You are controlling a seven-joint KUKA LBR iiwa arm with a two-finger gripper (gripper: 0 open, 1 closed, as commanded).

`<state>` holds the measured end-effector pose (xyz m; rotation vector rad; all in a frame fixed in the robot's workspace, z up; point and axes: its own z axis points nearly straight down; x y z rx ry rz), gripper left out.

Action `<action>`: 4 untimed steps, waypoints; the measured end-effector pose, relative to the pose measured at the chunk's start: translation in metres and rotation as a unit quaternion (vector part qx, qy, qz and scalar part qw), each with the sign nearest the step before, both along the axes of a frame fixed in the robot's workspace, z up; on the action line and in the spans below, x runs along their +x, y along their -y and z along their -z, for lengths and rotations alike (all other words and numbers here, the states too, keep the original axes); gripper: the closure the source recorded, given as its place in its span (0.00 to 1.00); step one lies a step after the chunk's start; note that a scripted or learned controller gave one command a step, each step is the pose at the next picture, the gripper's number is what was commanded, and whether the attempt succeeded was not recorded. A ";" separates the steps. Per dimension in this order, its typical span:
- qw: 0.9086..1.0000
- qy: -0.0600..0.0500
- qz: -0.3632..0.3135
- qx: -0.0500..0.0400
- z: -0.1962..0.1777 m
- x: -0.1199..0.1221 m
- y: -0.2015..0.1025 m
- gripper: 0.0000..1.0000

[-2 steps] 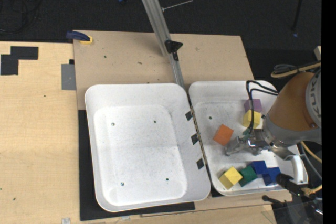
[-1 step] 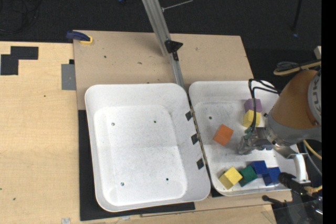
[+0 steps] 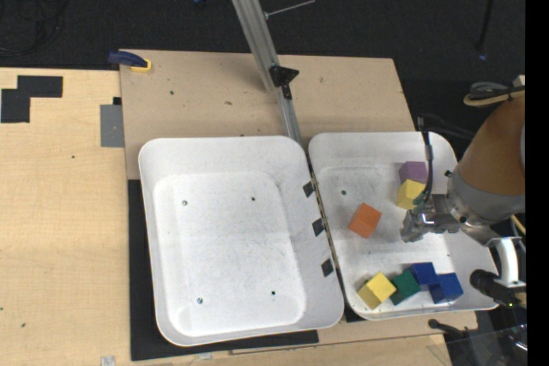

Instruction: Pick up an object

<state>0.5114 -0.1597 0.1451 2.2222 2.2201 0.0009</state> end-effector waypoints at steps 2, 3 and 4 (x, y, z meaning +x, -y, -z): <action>1.000 0.001 -0.002 0.000 -0.103 0.001 -0.015 1.00; 1.000 0.000 -0.002 0.000 -0.123 0.001 -0.014 1.00; 1.000 -0.001 -0.003 0.001 -0.126 0.010 -0.066 1.00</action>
